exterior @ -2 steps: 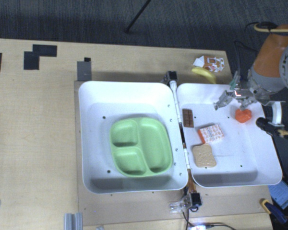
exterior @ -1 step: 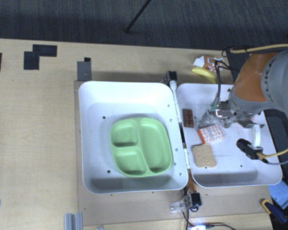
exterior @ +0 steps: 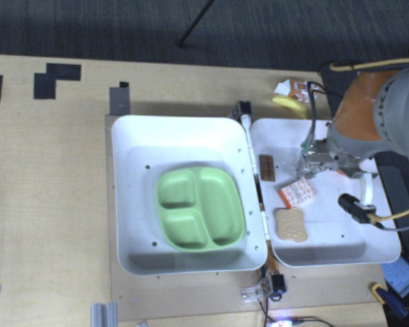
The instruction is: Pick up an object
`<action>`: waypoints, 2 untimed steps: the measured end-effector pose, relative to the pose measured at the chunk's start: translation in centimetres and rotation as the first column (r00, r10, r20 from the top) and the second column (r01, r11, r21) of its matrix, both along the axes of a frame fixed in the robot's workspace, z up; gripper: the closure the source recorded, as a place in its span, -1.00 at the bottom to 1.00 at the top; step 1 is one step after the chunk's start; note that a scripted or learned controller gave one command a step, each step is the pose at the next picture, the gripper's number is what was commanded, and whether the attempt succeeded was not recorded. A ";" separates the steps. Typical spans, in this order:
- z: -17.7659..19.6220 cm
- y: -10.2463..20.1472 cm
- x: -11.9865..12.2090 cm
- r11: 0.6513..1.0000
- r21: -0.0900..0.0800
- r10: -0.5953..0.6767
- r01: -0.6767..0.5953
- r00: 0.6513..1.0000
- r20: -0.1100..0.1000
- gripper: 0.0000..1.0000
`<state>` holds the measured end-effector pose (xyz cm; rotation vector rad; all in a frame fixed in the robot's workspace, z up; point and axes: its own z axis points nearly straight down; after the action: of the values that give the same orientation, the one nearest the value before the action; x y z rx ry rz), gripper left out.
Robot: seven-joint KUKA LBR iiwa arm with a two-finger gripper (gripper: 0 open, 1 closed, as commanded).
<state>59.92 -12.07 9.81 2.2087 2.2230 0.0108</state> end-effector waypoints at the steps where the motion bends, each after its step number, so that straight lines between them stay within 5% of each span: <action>1: 0.0 0.0 0.0 1.000 0.000 0.000 0.000 1.000 0.000 -1.00; 2: -1.1 3.6 -6.1 1.000 0.000 -0.005 0.005 1.000 -0.003 -1.00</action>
<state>53.81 -8.45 8.68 2.2164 2.2193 0.0075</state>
